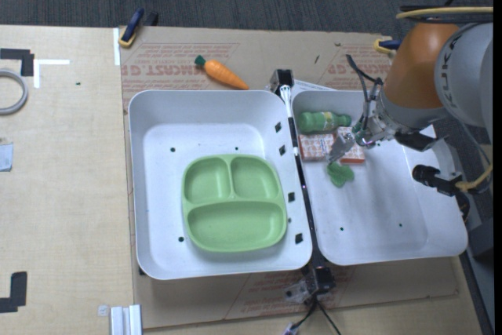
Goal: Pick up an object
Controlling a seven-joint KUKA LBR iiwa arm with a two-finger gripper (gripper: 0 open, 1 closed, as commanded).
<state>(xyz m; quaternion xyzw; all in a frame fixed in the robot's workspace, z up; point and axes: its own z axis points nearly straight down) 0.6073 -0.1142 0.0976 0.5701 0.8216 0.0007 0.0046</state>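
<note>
Two white bins: the left bin (149, 169) holds one green divided plastic plate (234, 202); the right bin (392, 235) holds one green bottle (323, 121), one red-and-white box (323, 147) and one small green piece (340, 173) beneath the gripper (343, 147), whose grip I cannot tell. One toy carrot (222, 73) lies beyond.

We see a green bottle (325, 120) lying flat, a red-white box (323, 146) beside it, and a small green piece (340, 175), all in the right bin (392, 231).
</note>
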